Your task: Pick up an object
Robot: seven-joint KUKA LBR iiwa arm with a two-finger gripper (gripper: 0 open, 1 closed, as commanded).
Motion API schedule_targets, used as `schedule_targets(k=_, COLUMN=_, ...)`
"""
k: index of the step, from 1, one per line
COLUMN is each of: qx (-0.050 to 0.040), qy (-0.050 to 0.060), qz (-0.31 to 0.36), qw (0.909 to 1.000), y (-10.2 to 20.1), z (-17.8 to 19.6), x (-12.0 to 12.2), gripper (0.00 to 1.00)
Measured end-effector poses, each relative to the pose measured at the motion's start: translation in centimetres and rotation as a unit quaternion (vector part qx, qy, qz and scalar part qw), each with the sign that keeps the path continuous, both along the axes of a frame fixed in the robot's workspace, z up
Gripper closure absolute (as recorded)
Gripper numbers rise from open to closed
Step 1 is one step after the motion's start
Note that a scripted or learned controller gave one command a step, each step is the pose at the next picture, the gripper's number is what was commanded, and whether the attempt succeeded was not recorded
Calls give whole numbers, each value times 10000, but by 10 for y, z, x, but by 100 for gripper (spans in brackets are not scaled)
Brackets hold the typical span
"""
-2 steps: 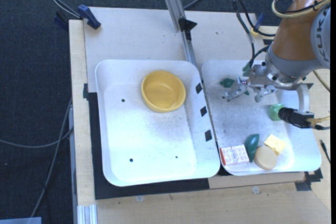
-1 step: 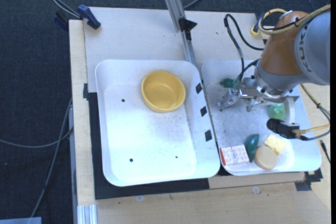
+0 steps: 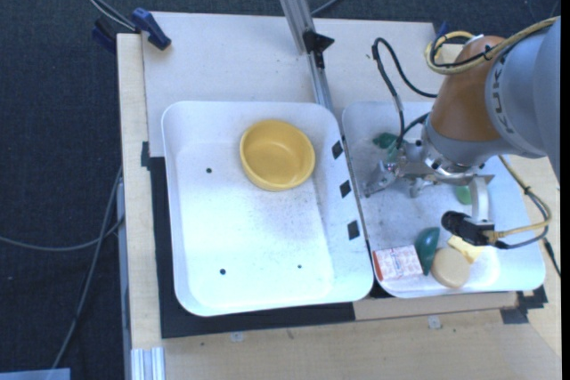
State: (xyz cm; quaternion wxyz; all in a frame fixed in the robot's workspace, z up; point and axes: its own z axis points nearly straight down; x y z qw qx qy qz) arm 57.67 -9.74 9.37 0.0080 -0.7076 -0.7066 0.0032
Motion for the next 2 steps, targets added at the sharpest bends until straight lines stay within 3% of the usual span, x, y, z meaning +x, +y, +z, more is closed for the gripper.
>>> schedule_targets(k=1, qx=11, qy=-22, qz=-4, qw=10000, y=1, z=14, x=2, gripper=100)
schedule_targets(k=2, qx=-29, qy=-105, qz=6, qw=9999, y=1, z=60, x=-1, gripper=100)
